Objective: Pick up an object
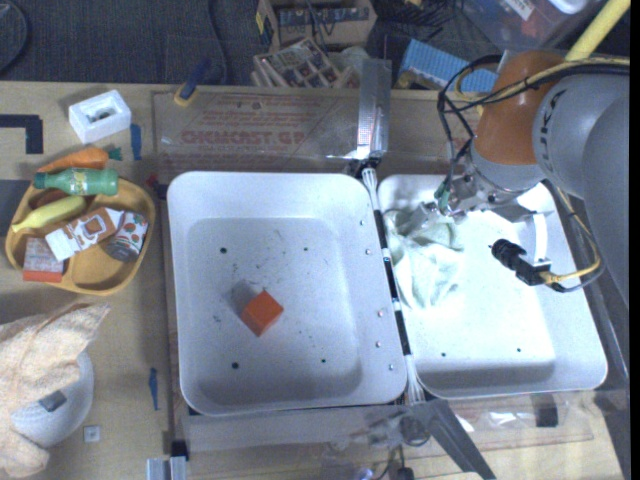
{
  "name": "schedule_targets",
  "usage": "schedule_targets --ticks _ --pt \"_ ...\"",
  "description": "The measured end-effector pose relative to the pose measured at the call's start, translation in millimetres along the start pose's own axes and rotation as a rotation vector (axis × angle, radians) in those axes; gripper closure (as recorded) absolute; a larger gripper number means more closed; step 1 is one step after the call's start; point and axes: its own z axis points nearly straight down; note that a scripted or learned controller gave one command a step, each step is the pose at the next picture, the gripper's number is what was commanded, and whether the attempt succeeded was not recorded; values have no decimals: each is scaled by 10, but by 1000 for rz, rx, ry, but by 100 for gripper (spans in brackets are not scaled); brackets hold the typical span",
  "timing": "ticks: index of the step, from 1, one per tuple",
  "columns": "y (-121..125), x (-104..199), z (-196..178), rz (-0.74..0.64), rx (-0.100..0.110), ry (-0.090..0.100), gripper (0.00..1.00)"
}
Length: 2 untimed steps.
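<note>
Camera view, hand (pixel 447 204) low over upper edge of pale cloth (pixel 430 270), right bin (pixel 560 363), grip unclear.

Pale wooden bench (pixel 158 308) under even light, dark grey floor (pixel 110 18) behind.

Left bin (pixel 200 268): floor open almost throughout. One obstacle, an orange block (pixel 263 314), left of centre toward the near side, well apart from every wall, approachable from all sides.
Right bin (pixel 560 368): near half bare. Crumpled pale cloth (pixel 428 268) fills the far-left part, against the wall beside the left bin. Arm (pixel 570 138) overhangs the far-right corner.
</note>
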Motion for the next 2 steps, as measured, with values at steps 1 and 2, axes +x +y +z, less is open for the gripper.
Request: schedule_targets --ticks 1,2 --pt "15 -17 -128 2 -7 -3 100" --pt "15 -17 -128 2 -7 -4 0"
